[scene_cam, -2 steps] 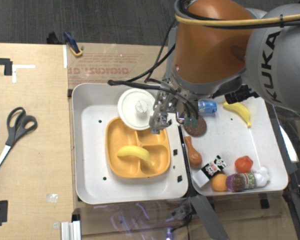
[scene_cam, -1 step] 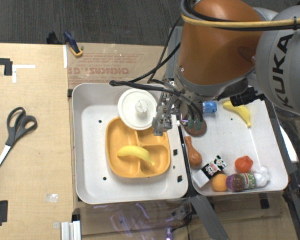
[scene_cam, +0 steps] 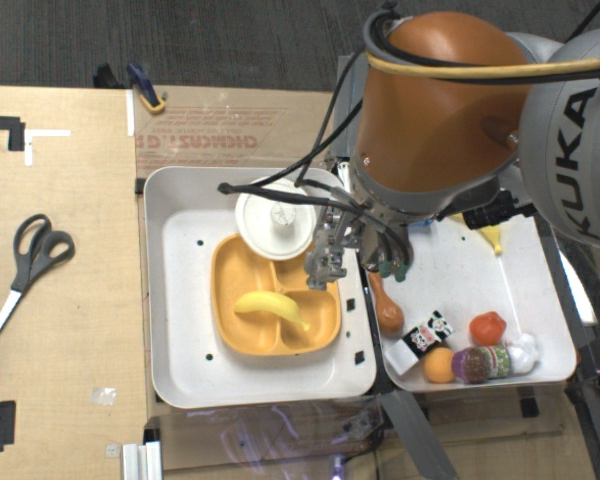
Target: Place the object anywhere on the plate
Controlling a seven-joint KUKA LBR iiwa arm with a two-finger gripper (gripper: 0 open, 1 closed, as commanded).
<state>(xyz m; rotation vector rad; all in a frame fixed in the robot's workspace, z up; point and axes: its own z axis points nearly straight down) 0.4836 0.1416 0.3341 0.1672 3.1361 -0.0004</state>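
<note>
Yellow banana lies on orange plate, left bin; gripper at frame centre, fingers released, grasping nothing.

Bright, even overhead light; soft shadows; sharp focus; purple glare below

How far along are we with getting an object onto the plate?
Looks done: a banana already lies on the orange plate in the left bin. In hand: the claw hangs over the plate's right edge, near the divide between the bins; I can't make out anything between its fingers. Left, if more should go over: the tomato, orange and other items sit in the right bin.
</note>
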